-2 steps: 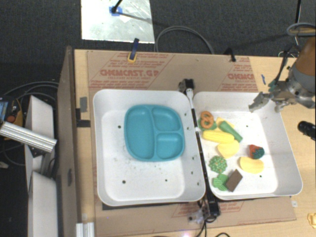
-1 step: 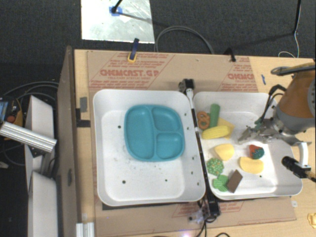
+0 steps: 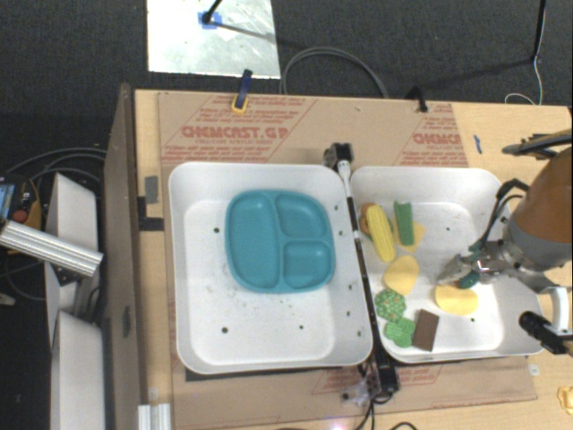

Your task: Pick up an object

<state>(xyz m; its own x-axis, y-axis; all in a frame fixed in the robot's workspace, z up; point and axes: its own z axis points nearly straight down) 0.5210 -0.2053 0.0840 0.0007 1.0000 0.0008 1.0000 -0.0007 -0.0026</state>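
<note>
The right bin point(image 3: 448, 191) holds several toy foods. A yellow corn cob point(image 3: 380, 229) lies beside a green piece point(image 3: 405, 223) near its left wall. Below them sit a yellow lump point(image 3: 402, 274), a green broccoli-like piece point(image 3: 390, 305), another green piece point(image 3: 400, 331) and a brown block point(image 3: 425, 330). A yellow lemon-like piece point(image 3: 457, 300) rests in the right half. My gripper point(image 3: 471, 274) hangs low over the bin, just above and to the right of that yellow piece, with the arm's orange band point(image 3: 548, 206) behind it.
The left bin point(image 3: 201, 204) holds a teal divided plate point(image 3: 279, 242). A black divider point(image 3: 355, 258) runs between the bins. Cardboard point(image 3: 269, 124) lies under both bins. Cables trail at the back and beside the bench's left side.
</note>
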